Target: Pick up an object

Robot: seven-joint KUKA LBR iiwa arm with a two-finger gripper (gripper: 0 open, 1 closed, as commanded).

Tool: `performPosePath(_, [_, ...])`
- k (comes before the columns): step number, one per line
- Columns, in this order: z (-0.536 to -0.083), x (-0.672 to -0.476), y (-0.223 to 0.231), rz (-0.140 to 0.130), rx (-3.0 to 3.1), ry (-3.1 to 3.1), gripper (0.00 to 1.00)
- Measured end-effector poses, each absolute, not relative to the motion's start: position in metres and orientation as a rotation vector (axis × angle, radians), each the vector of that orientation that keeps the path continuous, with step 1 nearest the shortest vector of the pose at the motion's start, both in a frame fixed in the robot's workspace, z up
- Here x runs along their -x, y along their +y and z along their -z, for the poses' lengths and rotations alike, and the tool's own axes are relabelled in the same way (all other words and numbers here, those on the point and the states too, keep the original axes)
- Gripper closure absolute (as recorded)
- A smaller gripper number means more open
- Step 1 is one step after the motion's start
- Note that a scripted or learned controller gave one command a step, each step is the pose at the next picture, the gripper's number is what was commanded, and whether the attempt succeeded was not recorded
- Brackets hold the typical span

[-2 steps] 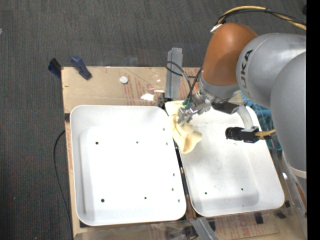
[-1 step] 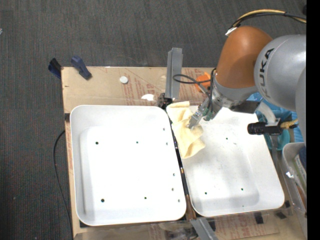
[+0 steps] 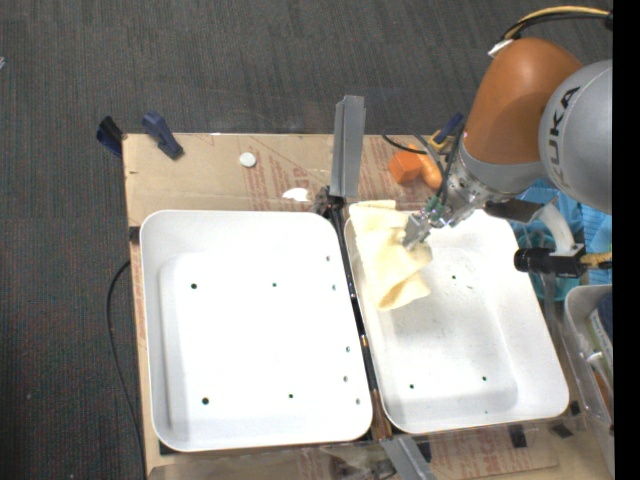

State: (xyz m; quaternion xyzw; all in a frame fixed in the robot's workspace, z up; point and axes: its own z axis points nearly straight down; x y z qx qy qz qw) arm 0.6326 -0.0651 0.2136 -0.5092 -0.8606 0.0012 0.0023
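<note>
a pale yellow cloth [image 3: 392, 258] lies crumpled in the right bin [image 3: 500, 368], against its far left corner. the gripper [image 3: 418, 230] is down on the cloth's upper part, touching it; whether it grips the cloth cannot be told. the left bin [image 3: 250, 338] sits alongside.

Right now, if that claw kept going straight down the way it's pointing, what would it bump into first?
Most likely the pale yellow cloth in the right bin; the gripper sits right over it, though its height above the cloth is unclear.
</note>
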Motion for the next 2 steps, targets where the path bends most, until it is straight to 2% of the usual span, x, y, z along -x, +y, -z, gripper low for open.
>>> performPosePath(1, [-0.199,-0.644,-0.053,-0.007,1.859,-2.525,1.0])
performPosePath(2, [-0.19,-0.644,-0.033,-0.01,2.136,-2.294,1.0])
